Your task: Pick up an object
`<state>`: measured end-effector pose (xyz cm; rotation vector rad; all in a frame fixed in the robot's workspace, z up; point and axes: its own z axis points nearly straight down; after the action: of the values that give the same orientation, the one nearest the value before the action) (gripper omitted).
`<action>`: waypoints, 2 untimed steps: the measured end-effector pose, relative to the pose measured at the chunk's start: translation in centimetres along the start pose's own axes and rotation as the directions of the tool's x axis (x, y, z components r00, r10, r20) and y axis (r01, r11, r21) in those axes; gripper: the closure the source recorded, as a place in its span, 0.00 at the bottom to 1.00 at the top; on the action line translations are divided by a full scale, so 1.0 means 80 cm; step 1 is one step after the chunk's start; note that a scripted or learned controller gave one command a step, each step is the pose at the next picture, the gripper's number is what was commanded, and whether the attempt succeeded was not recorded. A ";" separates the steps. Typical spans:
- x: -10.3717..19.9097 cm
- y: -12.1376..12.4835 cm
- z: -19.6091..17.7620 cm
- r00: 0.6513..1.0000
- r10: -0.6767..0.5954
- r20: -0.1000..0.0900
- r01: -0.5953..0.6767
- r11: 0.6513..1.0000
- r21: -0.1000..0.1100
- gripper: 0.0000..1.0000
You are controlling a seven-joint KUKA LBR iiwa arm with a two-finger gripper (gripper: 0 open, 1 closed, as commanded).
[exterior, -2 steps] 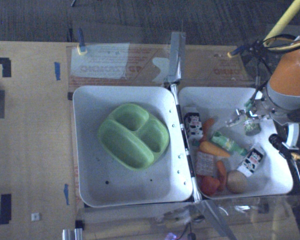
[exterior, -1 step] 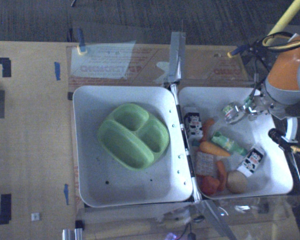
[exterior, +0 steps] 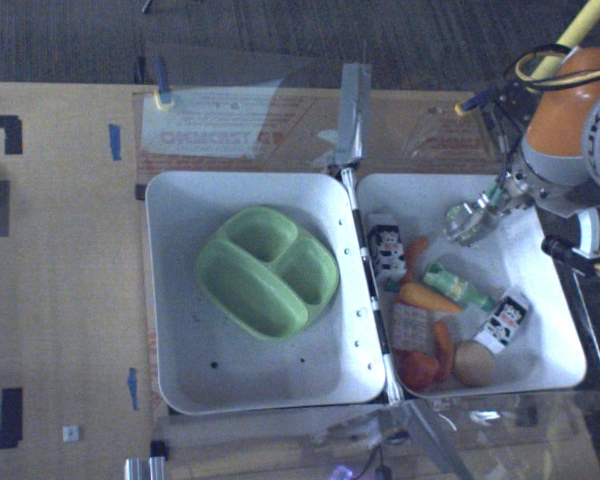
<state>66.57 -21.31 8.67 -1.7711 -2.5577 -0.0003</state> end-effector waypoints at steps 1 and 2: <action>-0.006 0.001 -0.017 1.000 -0.001 0.016 0.001 1.000 -0.010 1.00; 0.073 -0.009 -0.149 0.993 0.117 0.026 -0.116 0.993 -0.025 1.00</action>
<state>64.19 -16.33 20.73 -1.9399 -2.4778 -0.0034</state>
